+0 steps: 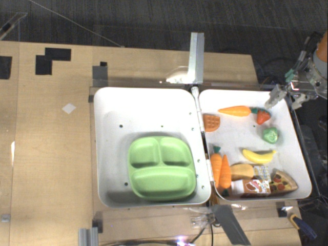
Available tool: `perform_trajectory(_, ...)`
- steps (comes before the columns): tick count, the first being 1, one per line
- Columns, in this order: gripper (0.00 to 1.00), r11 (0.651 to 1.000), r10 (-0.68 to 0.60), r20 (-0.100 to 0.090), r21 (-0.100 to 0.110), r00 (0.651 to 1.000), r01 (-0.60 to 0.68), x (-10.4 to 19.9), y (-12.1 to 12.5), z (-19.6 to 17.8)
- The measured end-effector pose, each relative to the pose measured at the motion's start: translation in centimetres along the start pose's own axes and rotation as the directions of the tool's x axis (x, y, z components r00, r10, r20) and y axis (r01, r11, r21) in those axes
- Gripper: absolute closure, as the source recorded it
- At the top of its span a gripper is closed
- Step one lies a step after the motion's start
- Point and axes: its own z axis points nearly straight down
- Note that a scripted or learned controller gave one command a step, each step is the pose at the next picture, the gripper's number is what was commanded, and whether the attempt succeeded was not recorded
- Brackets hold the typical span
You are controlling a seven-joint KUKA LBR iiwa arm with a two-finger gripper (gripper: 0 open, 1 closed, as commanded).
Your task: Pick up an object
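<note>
On the bench point(46, 152), two shallow white bins sit side by side. At the upper right corner of the right bin point(233, 129), the gripper point(285, 95) hangs over the rim, reaching in from the right; how its fingers stand cannot be told from this slanted view, and nothing is seen between them. Just below and left of it lies a toy strawberry point(262, 116), red with a green top, with a long toy carrot point(234, 110) lying crosswise beside it toward the left. Below the strawberry rests a round green toy vegetable point(270, 135), and lower still a toy banana point(258, 156). Against the divider sits a small waffle-patterned orange piece point(210, 122). Near the lower left of this bin, two more carrots point(221, 171) stand lengthwise side by side, next to a bread roll point(242, 170), a small bottle point(251, 187) lying on its side, and a pizza slice point(283, 182) toward the lower right corner. Inside the left bin point(118, 117), a light green divided plate point(162, 167) with three compartments lies toward the lower right part.
</note>
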Motion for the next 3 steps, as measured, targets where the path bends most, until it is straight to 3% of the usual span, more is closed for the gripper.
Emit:
perform_trajectory(1, 0.0, 0.996, 0.085, 0.001, -0.002, 0.996, -0.085, 0.2, 0.8, 16.5)
perform_trajectory(2, 0.0, 0.985, 0.175, 0.0, 0.001, 0.985, -0.175, 0.1, -7.6, 16.5)
perform_trajectory(3, 0.0, 0.948, 0.317, -0.001, -0.001, 0.948, -0.317, 4.0, -3.9, 5.7)
